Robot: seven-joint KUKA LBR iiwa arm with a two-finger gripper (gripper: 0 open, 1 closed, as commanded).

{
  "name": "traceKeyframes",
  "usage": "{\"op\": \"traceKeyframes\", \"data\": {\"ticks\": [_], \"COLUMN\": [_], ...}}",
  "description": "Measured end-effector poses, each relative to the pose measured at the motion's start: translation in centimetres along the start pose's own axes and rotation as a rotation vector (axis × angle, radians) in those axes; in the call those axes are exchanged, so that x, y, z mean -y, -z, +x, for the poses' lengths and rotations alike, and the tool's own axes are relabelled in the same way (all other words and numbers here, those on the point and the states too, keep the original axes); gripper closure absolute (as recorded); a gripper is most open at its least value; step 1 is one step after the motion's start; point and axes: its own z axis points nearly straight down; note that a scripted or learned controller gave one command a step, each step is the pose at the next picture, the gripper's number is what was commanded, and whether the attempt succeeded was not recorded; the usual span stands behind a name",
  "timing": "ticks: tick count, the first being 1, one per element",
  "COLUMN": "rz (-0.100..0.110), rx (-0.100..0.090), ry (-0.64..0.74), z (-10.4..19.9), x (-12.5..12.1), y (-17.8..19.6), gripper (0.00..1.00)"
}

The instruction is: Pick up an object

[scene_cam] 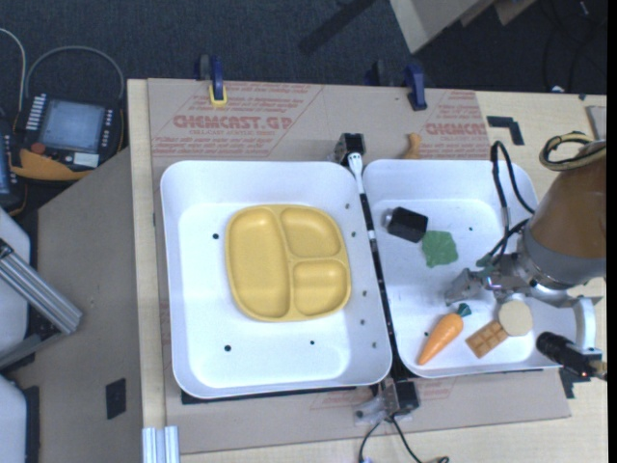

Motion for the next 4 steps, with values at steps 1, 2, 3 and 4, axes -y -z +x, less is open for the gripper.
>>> {"op": "traceKeyframes", "data": {"ticks": [1,2,3,4], "rz": [-0.002,-0.007,-0.013,-0.014], "rx": [0.001,0.003,0.006,0.006], "ry": [0.0,-0.001,0.002,0.002], "z": [0.1,0.0,-0.2,-0.4], "x": [0.1,0.0,-1.1,-1.1], "y": [-2.4,-1.2,3.8,8.1], "gripper": [0.0,1.0,1.0,1.0]}}
